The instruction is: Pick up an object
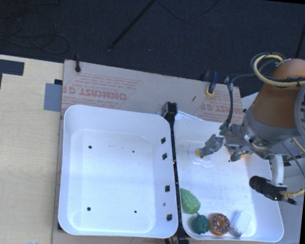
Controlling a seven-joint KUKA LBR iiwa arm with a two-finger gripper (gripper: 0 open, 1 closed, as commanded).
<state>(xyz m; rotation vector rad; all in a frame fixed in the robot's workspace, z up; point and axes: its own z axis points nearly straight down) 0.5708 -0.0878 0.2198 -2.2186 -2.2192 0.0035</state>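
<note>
- Camera view, from above: the grey and orange arm (277,105) reaches in from the right over the right bin (260,235), its gripper (211,147) low near the bin's upper left part, beside the black divider (170,164) between the two bins.
- The claw's state cannot be told from here; a small yellow speck sits at its tip and a pale, clear-looking patch lies on the bin floor just below it, but whether either is an object, and whether anything is gripped, is too small to make out.
- The plain candidates for picking lie well apart from the claw, along the right bin's near edge: a light green lump (189,201), a dark teal ball (201,224) touching or just beside a brown sprinkled doughnut (219,223), and a white block (242,221) near the rim.
- The left bin (74,137) shows only dark dots on its floor.
- Likely risks: the objects are bunched against the wall, so a descent could nudge a neighbour or catch the rim; the white block is hard to tell from the white floor.
- Readable writing: red upside-down lettering on the cardboard sheet (107,89) under the bins appears to read "CHEMCRST"; part of "KUKA" shows on the arm.
</note>
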